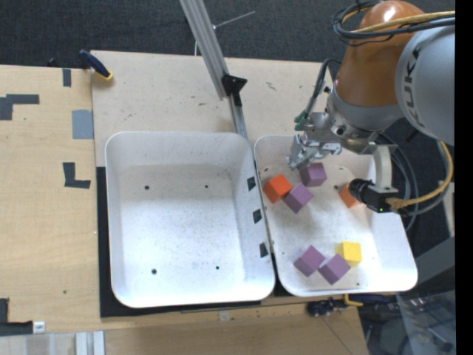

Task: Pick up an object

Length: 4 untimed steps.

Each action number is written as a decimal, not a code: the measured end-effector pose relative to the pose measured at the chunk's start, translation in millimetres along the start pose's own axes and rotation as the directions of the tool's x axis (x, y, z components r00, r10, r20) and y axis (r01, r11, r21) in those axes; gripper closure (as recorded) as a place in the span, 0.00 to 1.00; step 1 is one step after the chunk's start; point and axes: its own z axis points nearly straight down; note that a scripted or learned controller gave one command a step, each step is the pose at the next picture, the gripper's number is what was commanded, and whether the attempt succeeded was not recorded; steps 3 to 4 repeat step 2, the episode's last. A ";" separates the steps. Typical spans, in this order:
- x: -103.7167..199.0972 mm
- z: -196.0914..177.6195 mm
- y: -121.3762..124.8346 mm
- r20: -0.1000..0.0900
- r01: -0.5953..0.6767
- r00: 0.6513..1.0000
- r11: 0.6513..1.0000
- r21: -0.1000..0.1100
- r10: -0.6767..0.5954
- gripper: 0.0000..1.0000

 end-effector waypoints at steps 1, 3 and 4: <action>41.2 8.0 -14.4 0.000 -0.001 1.000 1.000 0.001 0.001 1.00; 91.4 34.0 -26.8 0.000 0.000 1.000 1.000 0.002 0.000 1.00; 91.4 34.0 -26.8 0.000 0.000 1.000 1.000 0.002 0.000 1.00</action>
